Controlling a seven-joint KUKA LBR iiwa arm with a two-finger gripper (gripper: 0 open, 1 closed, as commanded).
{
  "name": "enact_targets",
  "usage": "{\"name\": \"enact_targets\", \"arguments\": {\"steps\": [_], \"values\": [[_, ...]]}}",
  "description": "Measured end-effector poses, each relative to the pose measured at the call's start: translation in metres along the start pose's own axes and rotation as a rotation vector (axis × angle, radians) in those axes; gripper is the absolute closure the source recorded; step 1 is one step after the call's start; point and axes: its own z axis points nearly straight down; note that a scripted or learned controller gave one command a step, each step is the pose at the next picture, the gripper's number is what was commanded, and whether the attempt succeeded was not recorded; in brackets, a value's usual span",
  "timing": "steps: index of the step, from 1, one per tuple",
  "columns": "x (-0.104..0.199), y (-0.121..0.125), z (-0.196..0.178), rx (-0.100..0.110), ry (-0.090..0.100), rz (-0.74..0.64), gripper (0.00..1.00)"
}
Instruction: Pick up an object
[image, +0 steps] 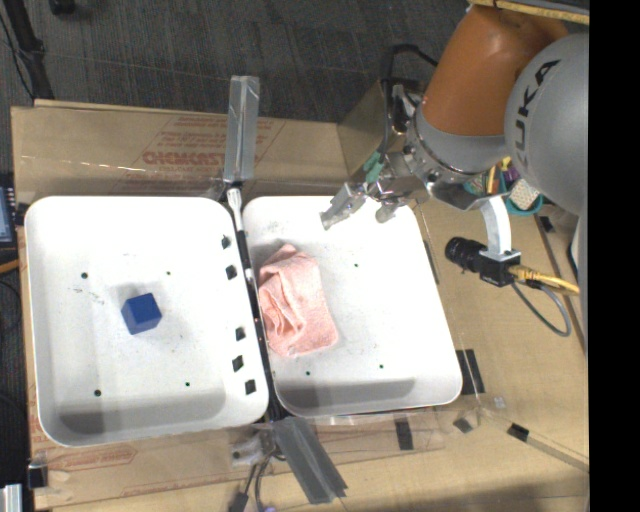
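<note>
Arm (500, 90) cut off by top edge at 1 o'clock. Gripper (352, 216) covers part of the far rim of the 3 o'clock bin (430, 300). Red print on cardboard (190, 140) at 11 o'clock too blurred to read. Dark specks (84, 276) on bin floors too small to identify. Pink cloth (295, 300): folds hide its underside.

Tool (360, 209), fingers apart, by far rim of right bin (405, 300); pink cloth (295, 305) inside.

The left bin (70, 330) and the right bin (400, 300) — both shallow, white — sit side by side on red-printed brown cardboard (120, 150), a grey strip (240, 130) at their far seam.
</note>
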Motion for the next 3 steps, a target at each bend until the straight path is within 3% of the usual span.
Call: {"name": "enact_targets", "arguments": {"steps": [2, 3], "values": [[-0.016, 0.036, 0.228, 0.005, 0.002, 0.095, 0.00], [-0.037, -0.020, 0.234, 0.004, 0.002, 0.032, 0.00]]}}
